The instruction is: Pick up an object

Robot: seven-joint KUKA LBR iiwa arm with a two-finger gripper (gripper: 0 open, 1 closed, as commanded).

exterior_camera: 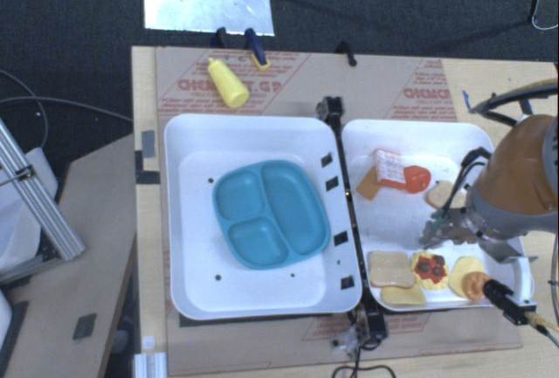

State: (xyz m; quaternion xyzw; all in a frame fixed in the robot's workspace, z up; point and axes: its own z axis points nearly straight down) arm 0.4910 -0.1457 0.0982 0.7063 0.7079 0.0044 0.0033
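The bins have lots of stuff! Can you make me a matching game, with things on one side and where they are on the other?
Things:
1. blue tray
2. yellow bottle
3. red block
4. bread slice

Places:
A. on the cardboard behind the bins
B. near the front of the right bin
C. in the left bin
D. near the back of the right bin

Pairs: 1-C, 2-A, 3-D, 4-B
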